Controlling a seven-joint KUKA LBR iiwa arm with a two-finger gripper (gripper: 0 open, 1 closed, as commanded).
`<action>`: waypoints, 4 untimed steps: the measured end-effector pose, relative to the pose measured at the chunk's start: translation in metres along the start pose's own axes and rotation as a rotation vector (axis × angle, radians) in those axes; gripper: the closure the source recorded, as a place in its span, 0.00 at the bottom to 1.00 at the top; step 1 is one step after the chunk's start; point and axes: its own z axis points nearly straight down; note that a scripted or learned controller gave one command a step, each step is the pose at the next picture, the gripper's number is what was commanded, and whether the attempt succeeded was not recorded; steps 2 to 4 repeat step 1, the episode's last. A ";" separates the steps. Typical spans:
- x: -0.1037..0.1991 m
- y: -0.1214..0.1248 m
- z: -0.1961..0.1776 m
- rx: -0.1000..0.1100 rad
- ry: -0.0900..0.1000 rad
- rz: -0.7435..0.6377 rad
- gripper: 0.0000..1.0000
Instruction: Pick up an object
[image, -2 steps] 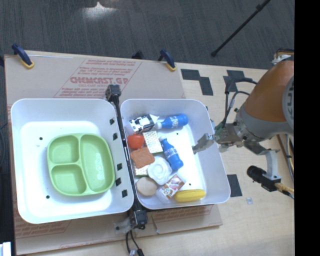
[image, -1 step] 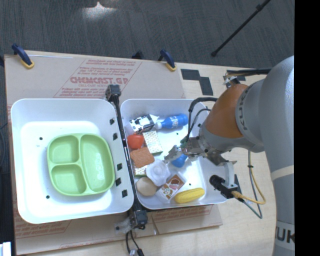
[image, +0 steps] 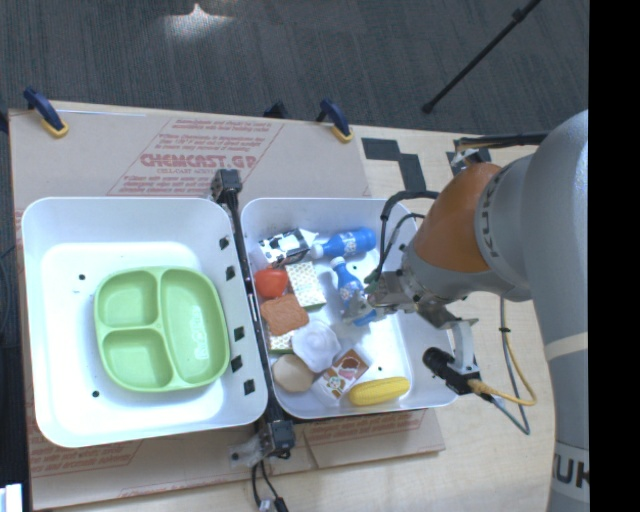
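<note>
The right bin (image: 400, 215) holds a heap of small things. Among them are a blue bottle (image: 347, 242), a black and white item (image: 283, 245), a red tomato (image: 270, 283), an orange-brown slab (image: 285, 316), a white crumpled piece (image: 318, 345), a beige egg shape (image: 292, 374), a small brown packet (image: 346, 370) and a yellow piece (image: 379, 391). My gripper (image: 362, 303) is down inside this bin near its middle, right over a blue plastic item (image: 348, 283). The wrist hides where they meet.
The left bin (image: 50, 230) holds a light green divided plate (image: 160, 328). A black clamp strip (image: 240, 290) runs between the two bins. The arm's orange band (image: 455, 230) and grey body cover the right bin's right wall. Cables (image: 500, 395) hang off the bench's right side.
</note>
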 end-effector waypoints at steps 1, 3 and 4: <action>0.071 0.012 -0.123 -0.005 0.000 0.004 1.00; 0.071 0.012 -0.123 -0.005 0.000 0.004 1.00; 0.071 0.012 -0.123 -0.005 0.000 0.004 1.00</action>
